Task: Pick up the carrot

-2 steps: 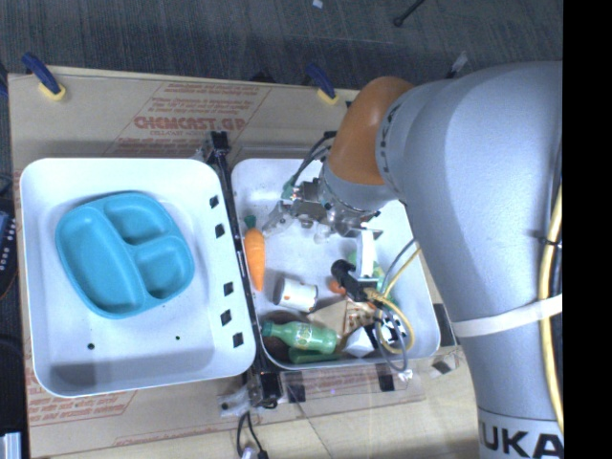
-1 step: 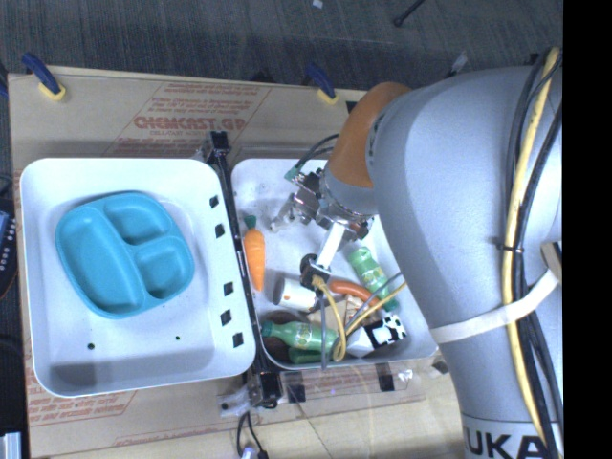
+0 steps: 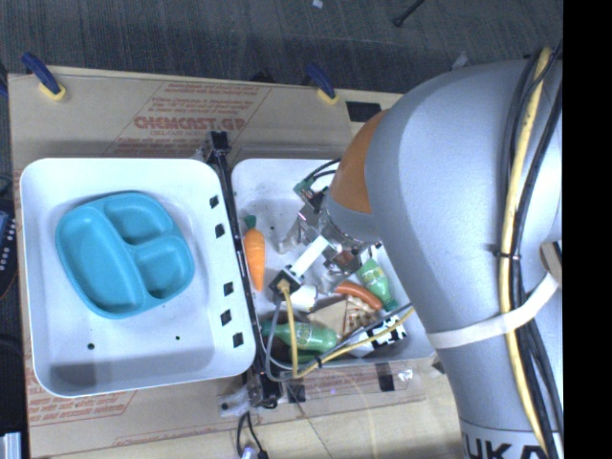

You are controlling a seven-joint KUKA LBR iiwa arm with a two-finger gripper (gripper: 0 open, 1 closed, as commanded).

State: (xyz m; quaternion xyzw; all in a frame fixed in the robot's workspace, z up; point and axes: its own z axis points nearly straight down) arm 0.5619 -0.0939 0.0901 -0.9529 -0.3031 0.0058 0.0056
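Left bin (image 3: 124, 357) — blue divided tray (image 3: 124, 253) lies inside.

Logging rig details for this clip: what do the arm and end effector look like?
The arm is a bulky, rounded grey shell with an orange band above the wrist. Yellow cables run along it, crossed by a white strap. Letters "UKA" show near its base. The end effector is silvery metal.

Left shallow white bin (image 3: 38, 256): blue three-compartment plastic plate (image 3: 124, 251). Right shallow white bin (image 3: 263, 175): orange carrot (image 3: 253, 258) lying along its left wall, green bottle (image 3: 311, 335) nearer; grey arm (image 3: 459, 208) overhangs its right side.
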